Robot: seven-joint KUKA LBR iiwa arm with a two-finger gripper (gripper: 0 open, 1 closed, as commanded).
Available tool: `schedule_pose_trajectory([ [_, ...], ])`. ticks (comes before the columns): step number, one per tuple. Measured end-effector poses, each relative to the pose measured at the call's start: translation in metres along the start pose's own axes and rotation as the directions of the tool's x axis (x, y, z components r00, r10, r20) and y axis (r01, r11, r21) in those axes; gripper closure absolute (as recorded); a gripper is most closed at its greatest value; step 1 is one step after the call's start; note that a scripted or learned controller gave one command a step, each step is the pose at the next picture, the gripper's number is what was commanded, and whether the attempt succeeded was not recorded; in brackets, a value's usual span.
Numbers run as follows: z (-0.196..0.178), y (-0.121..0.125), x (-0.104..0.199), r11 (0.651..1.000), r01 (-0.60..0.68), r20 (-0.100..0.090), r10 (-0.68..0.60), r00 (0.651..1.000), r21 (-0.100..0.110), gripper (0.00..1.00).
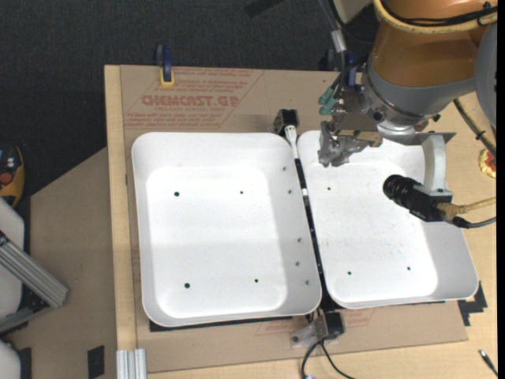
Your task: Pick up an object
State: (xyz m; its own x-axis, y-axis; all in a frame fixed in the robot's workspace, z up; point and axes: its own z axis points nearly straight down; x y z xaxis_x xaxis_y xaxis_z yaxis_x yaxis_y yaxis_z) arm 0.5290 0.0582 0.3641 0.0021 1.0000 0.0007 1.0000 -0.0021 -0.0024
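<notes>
My gripper point(335, 155) hangs over the far left corner of the right bin point(442, 287), close to the divider between the two bins. It sits below the grey wrist and the orange band of the arm point(430, 30). The gripper's tip is small and dark against the white floor, and I cannot make out anything held in it. The right bin's floor shows plain white with a few small black dots.
The left bin point(150, 212) lies beside the right one, its floor white with small black dots. A black cylinder with a cable point(414, 196) juts from the arm over the right bin. A brown board point(197, 93) lies under both bins.
</notes>
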Motion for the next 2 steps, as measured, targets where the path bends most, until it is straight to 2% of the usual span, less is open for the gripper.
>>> schedule_pose_trajectory([
  [1,0.096,0.027,0.066,1.0,0.008,0.001,-0.008,1.0,0.008,1.0],
  [2,0.029,0.037,-0.034,1.0,-0.008,0.004,0.008,1.0,-0.01,1.0],
])
